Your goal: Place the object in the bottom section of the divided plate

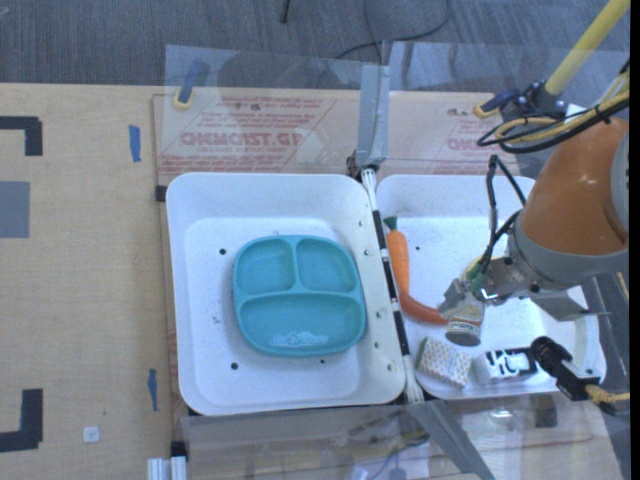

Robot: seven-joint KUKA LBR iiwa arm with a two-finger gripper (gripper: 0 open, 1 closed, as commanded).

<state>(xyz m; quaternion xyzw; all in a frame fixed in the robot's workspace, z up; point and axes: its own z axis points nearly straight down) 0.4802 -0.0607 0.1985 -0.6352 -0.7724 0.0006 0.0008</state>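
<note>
The gripper hangs over the right bin; I cannot tell its state. A small can sits beneath, touching a carrot. Grab squarely, lift clear, carry left to the plate, bottom section.

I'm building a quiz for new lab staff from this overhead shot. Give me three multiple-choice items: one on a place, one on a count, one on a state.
1. Where is the teal divided plate?
A. In the left bin
B. In the right bin
C. On the bare bench

2. How many sections does the plate have?
A. Two
B. Three
C. Five

3. How does the carrot lie?
A. On the plate
B. Standing upright
C. Flat in the right bin, by the divider

Answers: 1 A, the plate sits mid left bin. 2 B, two small sections above one wide one. 3 C, it stretches along that bin's left wall, off the plate.
</note>
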